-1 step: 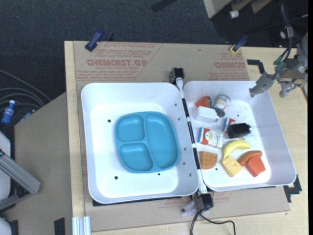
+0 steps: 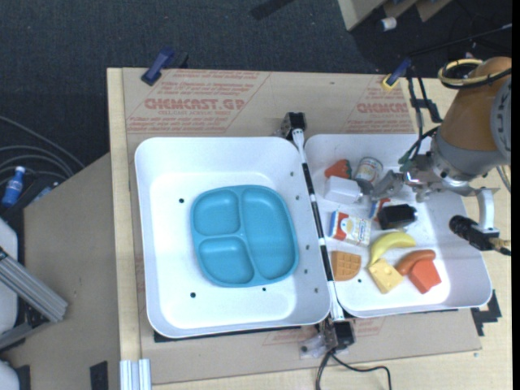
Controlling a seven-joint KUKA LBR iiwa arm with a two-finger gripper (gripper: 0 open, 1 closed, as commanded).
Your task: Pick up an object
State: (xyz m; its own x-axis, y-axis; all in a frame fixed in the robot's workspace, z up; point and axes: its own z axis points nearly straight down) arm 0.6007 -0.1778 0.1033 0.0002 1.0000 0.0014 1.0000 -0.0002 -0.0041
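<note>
1. One camera view looks down on two white bins: the left bin (image 2: 154,242) bears a blue divided plate (image 2: 244,234), and the right bin (image 2: 471,283) holds the loose things to pick from.
2. The candidates lie crowded in the right bin: a yellow banana (image 2: 392,244), a waffle piece (image 2: 346,265), a cheese wedge (image 2: 386,275), an orange-red piece (image 2: 424,273), a small carton (image 2: 349,227), a white block (image 2: 343,192), a metal can (image 2: 368,170) and a red piece (image 2: 338,170) by the top rim.
3. The gripper (image 2: 396,195) sits low over the bin's middle, just above a black object (image 2: 397,214) and near the can. Whether its jaws are apart or together I cannot tell; nothing is visibly held.
4. To do the step well, I judge it should choose one item with free space on both sides, descend straight, and close squarely; the banana and cheese touch, so a grasp there risks pushing neighbours.
5. The arm (image 2: 475,120) comes in from the right, its wrist bent down toward the bin.
</note>
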